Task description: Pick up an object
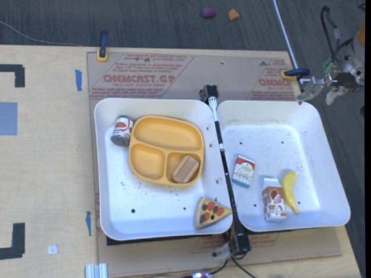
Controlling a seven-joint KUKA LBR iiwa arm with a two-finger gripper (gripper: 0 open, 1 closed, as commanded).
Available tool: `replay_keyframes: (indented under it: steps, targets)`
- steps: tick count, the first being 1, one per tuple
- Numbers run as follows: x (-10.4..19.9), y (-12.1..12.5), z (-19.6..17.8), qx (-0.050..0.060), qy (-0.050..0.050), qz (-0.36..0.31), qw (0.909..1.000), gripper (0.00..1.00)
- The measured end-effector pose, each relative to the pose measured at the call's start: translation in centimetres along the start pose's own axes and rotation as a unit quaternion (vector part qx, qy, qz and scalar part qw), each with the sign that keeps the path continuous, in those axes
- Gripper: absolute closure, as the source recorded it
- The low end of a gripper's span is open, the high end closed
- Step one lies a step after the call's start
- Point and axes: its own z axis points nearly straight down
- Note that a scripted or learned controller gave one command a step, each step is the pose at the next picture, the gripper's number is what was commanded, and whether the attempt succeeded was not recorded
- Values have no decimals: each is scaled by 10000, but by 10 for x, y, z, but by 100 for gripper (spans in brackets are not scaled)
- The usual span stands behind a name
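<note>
Hand (316,92) first: we are hovering it off the far right corner of the right bin (307,117), up near the blue clamp (295,72), with its two fingers spread apart and nothing between them. We are judging that we are sitting in the approach step, before any reach down into a bin.

Candidates are lying in both bins. In the right bin we are seeing a small white carton (244,171) near the middle, and toward the near right a second carton (273,200) with a banana (288,191) just beside it, apparently touching. In the left bin (110,172) a yellow divided plate (165,149) is carrying a piece of bread (185,168) in its near right compartment, a small can (122,131) is lying just off the plate's left edge, and a pizza slice (211,212) is resting by the near right corner.

For the next move we are favouring the lone carton in the middle of the right bin, since it is standing apart from the others and is closest to us. That is calling for a swing leftward and nearer, a descent with the fingers kept wide, and a squeeze across its narrow sides. The banana and its neighbouring carton are looking riskier, being so crowded together.
</note>
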Motion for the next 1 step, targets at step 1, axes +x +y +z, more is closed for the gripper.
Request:
replay_keyframes:
  steps: [1]
  targets:
    - [10, 3, 139, 66, 123, -31, 9999, 0]
